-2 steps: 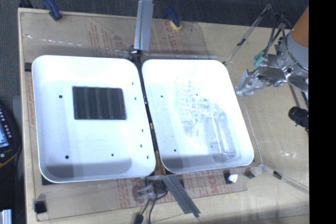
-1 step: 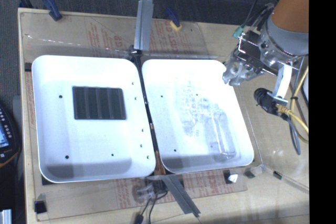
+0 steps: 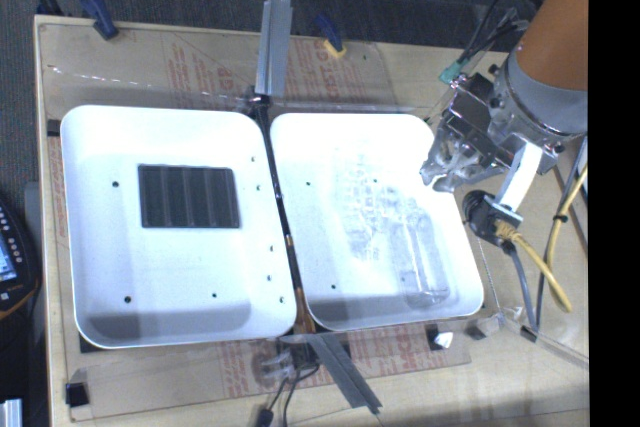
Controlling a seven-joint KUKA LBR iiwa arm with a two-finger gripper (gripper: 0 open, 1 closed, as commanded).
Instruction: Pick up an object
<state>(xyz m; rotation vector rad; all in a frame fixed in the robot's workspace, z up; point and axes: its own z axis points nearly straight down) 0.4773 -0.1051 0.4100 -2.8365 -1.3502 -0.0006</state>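
Bins [image 3: 90, 140] — two; right one holds perhaps two clear items [image 3: 395, 225]; hand [image 3: 445, 170] grip unreadable.

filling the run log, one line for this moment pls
hand over right bin right rim | clear bottle lying in right bin | left bin dark grate

The left bin [image 3: 90, 215] has open white floor around a dark ribbed block [image 3: 189, 196] near its middle; the right bin [image 3: 300, 215] is bare along its left half, while clear plastic items [image 3: 395, 230] crowd its centre and right; the gripper [image 3: 447, 165] hangs over that bin's right rim; cables [image 3: 535, 260] clutter the worktop [image 3: 150, 65] beyond it.
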